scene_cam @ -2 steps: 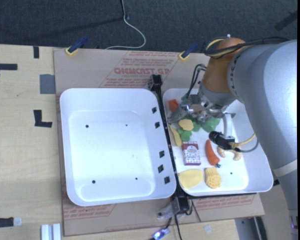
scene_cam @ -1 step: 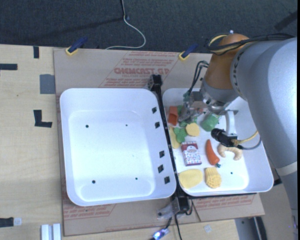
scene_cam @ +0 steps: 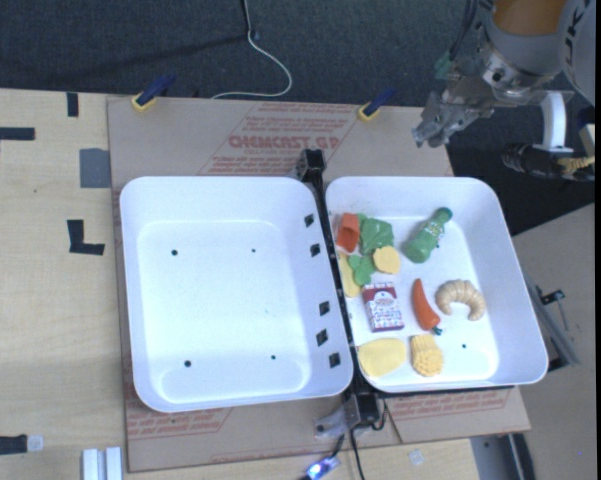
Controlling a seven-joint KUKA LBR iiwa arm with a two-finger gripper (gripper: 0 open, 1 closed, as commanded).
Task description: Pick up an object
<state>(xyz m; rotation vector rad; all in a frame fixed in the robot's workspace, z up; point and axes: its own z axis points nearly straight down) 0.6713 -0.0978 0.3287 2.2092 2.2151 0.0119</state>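
Note:
The right bin [scene_cam: 500,230] holds several small toy foods: a green bottle [scene_cam: 427,236], a croissant [scene_cam: 461,298], a red chili [scene_cam: 425,305], a corn cob [scene_cam: 427,355], a yellow piece [scene_cam: 382,357], a red-and-white carton [scene_cam: 383,306], a red cup [scene_cam: 348,232] and green leafy pieces [scene_cam: 375,234]. My gripper [scene_cam: 436,128] hangs above the bench beyond the right bin's far edge, well clear of the objects. Nothing shows between its fingers.
The left bin [scene_cam: 140,268] lies beside the right one, joined by a black divider [scene_cam: 323,268]. Both rest on a cardboard sheet [scene_cam: 270,138] held by blue-and-yellow clamps [scene_cam: 152,91]. A cable [scene_cam: 260,48] hangs at the back.

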